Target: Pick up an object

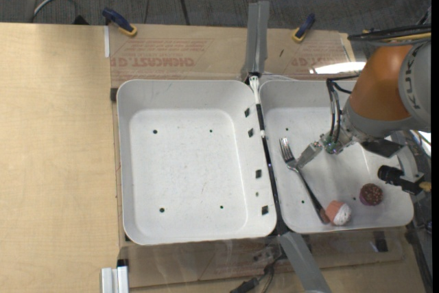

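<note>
On the bench (55, 147) sit two white bins, the left bin (127, 147) and the right bin (295, 116). Our arm (384, 89) reaches into the right one, with the gripper (310, 154) low, just beside the head of a fork (302, 178). We cannot tell whether the gripper is spread or closed. Near the fork's handle end lies a pink-and-white lump (337, 213), and a dark red ball (371, 194) sits close by. We judge this the approach step. Next we need to centre over the fork and close on it.

Blue clamps (119, 21) (304, 27) on cardboard (161, 58)
</note>
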